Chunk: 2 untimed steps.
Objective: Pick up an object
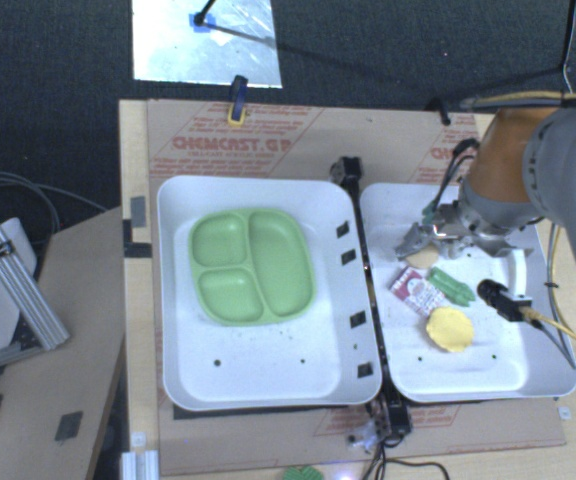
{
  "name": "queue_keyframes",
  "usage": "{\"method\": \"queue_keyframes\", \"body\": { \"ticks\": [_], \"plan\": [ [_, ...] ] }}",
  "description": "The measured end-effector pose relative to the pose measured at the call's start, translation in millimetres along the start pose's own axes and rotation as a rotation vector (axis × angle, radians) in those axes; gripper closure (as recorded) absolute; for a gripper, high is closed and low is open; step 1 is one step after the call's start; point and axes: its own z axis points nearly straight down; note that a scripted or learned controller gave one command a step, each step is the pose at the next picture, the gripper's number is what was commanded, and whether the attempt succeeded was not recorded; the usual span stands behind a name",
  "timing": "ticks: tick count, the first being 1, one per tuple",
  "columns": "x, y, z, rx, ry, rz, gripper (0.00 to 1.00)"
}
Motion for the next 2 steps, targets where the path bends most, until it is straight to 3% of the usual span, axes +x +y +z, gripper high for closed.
{"method": "queue_keyframes", "body": {
  "ticks": [1, 2],
  "plan": [
    [0, 1, -12, -0.003, 0.000, 0.001, 1.00],
    [79, -41, -104, 0.001, 0.004, -0.007, 1.00]
  ]
}}
